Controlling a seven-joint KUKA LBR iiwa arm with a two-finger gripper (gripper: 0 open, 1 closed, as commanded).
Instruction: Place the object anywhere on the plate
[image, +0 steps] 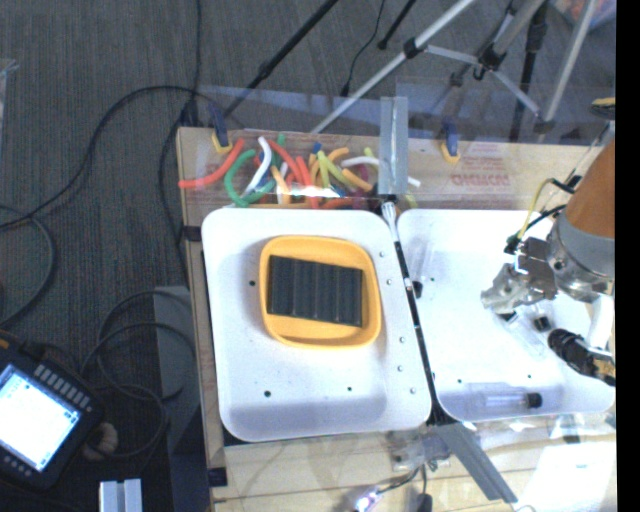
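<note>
Pendant (35, 415): dark handheld unit with a lit screen, on the floor well left of the plate and nearer the camera. Tube (497, 400): the task's thing, a slim clear cylinder, syringe-like, with a small black end. It lies flat on the floor of the right bin (460, 335), near that bin's front rim, to the right of the plate and nearer than it. Its long axis runs left to right, roughly level with the front rim, with the black end pointing away from the plate. Left bin (300, 405): white and shallow, bearing the plate. Plate (320, 336): orange, a rounded rectangle with a dark ribbed centre, set mid-bin. Gripper (505, 295): grey metal, over the right bin, right of the plate and about level with it, farther than the tube and apart from it; whether the claw is spread or closed cannot be told. Arm (590, 235): grey and orange, right of the gripper. Cords (290, 172): an orange, green and white tangle just behind the plate's bin. Stand (470, 45): grey legs, farthest back.
</note>
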